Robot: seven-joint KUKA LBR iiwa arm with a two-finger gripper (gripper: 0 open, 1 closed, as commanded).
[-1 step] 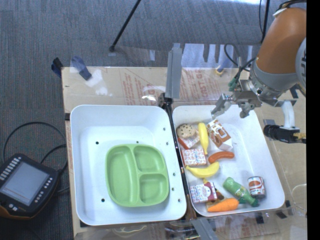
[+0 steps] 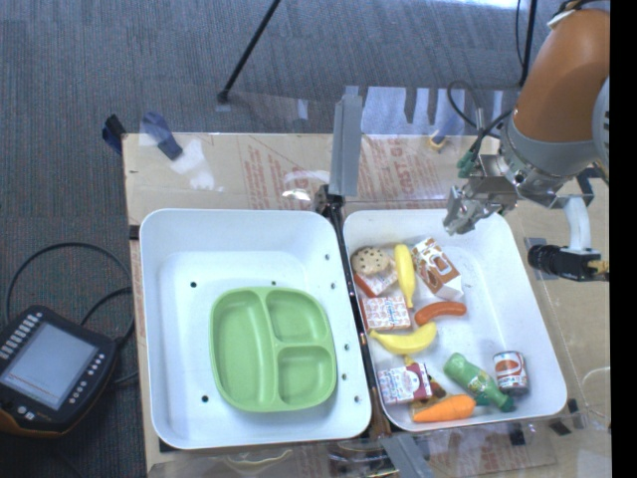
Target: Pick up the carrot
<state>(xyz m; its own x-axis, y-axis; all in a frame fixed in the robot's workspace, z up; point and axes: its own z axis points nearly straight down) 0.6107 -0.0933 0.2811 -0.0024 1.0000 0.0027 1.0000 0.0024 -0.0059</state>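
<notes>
Nearest the camera, at the front edge of the right bin (image 2: 537,317), the carrot (image 2: 445,408) lay on its side, its thick end toward the green bottle (image 2: 476,379) that rested just behind it. A small carton (image 2: 405,382) sat just left of the carrot, and a red-labelled can (image 2: 510,371) stood to the right of the bottle.

Both white bins sat side by side on a brown bench (image 2: 249,172), with grey carpet (image 2: 119,48) beyond it and a black stand leg (image 2: 254,38) crossing the floor. A handheld control screen (image 2: 50,366) lay on the carpet at the left, its cable looping behind it. Bits of blue and white tape (image 2: 164,137) clung to the bench's far left corner.

The left bin (image 2: 169,257) held a green divided plate (image 2: 274,349). In the right bin, further back, a cookie (image 2: 371,260), a corn cob (image 2: 404,272), a second carton (image 2: 437,267), a flat snack pack (image 2: 385,312), a sausage (image 2: 440,312) and a banana (image 2: 406,341) crowded together between the carrot and the far wall.

The gripper (image 2: 460,222) hung above the far rim of the right bin, well apart from the carrot, below the grey arm (image 2: 562,78) with its orange band. Nothing showed between its fingers; how far they stood apart could not be told.
</notes>
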